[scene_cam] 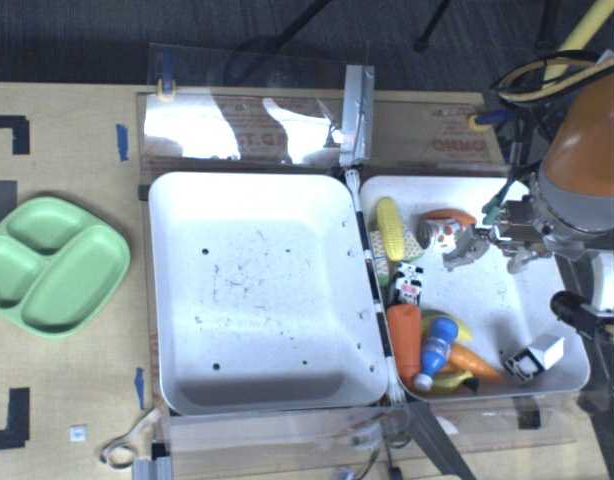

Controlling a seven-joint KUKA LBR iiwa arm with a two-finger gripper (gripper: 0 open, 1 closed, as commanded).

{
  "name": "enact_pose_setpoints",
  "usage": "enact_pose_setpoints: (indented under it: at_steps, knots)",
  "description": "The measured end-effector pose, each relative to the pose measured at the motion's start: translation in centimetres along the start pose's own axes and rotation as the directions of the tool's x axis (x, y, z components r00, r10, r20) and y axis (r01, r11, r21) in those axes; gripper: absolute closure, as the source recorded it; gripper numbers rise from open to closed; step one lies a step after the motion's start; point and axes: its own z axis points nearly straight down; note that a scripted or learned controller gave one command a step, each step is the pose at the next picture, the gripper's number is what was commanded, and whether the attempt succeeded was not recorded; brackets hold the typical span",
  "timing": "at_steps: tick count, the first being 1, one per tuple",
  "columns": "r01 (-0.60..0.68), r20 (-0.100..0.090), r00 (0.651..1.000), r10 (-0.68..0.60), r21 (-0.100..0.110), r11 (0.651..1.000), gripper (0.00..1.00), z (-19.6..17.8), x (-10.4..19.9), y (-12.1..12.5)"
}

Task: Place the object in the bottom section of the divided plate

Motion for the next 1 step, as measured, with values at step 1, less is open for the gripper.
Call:
enact_pose_setpoints:
  at_steps: [1]
  knots:
    - [0.0,0.0,1.0,0.0,0.0,1.0,0.0,0.0,0.0,0.0]
